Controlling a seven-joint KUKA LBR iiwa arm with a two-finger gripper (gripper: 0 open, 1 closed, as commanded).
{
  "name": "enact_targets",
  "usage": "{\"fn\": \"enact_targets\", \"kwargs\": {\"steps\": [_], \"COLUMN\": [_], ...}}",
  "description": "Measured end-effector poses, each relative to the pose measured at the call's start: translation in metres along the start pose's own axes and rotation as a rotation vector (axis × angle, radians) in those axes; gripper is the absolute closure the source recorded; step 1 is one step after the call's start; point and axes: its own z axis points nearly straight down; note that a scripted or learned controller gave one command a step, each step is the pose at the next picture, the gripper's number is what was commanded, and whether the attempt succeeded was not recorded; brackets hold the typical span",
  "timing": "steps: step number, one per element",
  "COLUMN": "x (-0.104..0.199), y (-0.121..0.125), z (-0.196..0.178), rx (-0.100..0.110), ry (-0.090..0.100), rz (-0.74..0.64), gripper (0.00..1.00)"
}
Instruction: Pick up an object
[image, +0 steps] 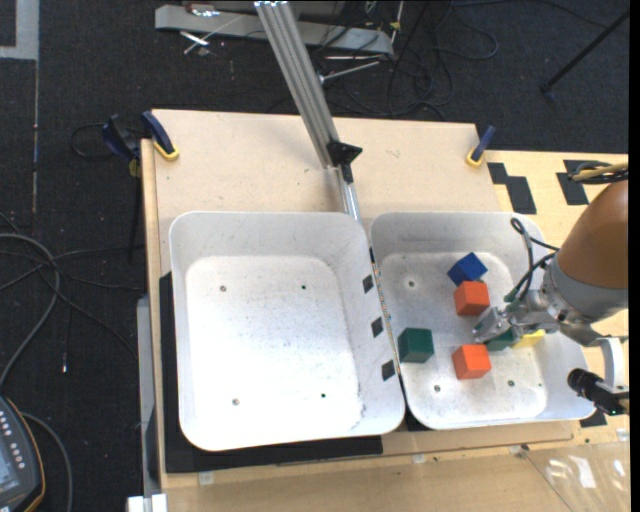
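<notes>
Four blocks lie in the right bin (420, 415), toward the right of the frame: a blue block (467, 268) highest up, an orange block (472, 297) touching it just below, a green block (415, 345) lower and to the left near the bin's left wall, and a second orange block (472, 361) lower down, right of the green one. We see the gripper (497, 328) reaching in from the right edge, low over the bin floor between the two orange blocks and just right of them. Something small and yellow-green (522, 338) shows at the gripper, but we cannot tell whether it is a separate object or part of the tool, and we cannot tell how the jaws stand or whether they have hold of anything. Behind the gripper, the arm (600, 255) shows its orange band at the right edge. We see the left bin (200, 235) touching the right one on the wooden bench (260, 160). A metal pole (305, 85) slants down from the upper middle of the frame to where the bins meet.
</notes>
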Motion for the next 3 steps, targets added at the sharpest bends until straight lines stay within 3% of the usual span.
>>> {"fn": "enact_targets", "kwargs": {"steps": [1,2,3], "x": [0.069,0.136,0.201], "y": [-0.002,0.063,0.111], "z": [-0.05,-0.12,-0.078], "rx": [-0.004,-0.011,0.0], "ry": [-0.017,-0.018,-0.017], "rz": [0.002,-0.002,0.002], "gripper": [1.0,1.0,1.0]}}
